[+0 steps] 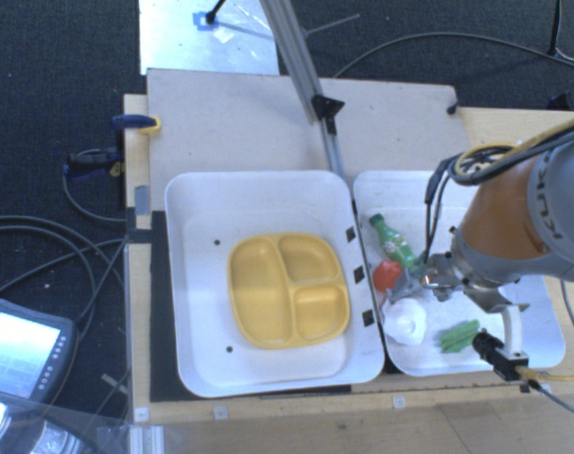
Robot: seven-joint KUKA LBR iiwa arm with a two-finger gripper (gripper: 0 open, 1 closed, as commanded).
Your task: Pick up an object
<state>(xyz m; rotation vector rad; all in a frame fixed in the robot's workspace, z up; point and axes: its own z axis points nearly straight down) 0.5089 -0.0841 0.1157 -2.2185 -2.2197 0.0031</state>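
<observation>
Starting at the near edge of the bench: the right-hand bin (551, 348) holds all the loose stuff, four bits by my count. Nearest is one green leafy-looking piece (459, 335), lying flat on the bin floor. Just beside it to the left sits one white rounded thing (405, 322), maybe a cup or cap, hard to tell. A bit further back there's one red ball-ish item (387, 274), probably a toy tomato, touching or nearly touching the white one, and behind that one green bottle (391, 237) lying on its side at a slant. They're all bunched along the left wall of that bin, so any of them could be the pick.

The gripper (436, 278) hangs low over that cluster, right by the red one and the bottle, which looks like lining up a grab. The wrist blocks the business end, so whether it's spread or closed I honestly can't tell, and I see nothing clearly in it.

The left bin (187, 253) has just one yellow divided plate (288, 288), three compartments, sitting flat mid-bin.
</observation>
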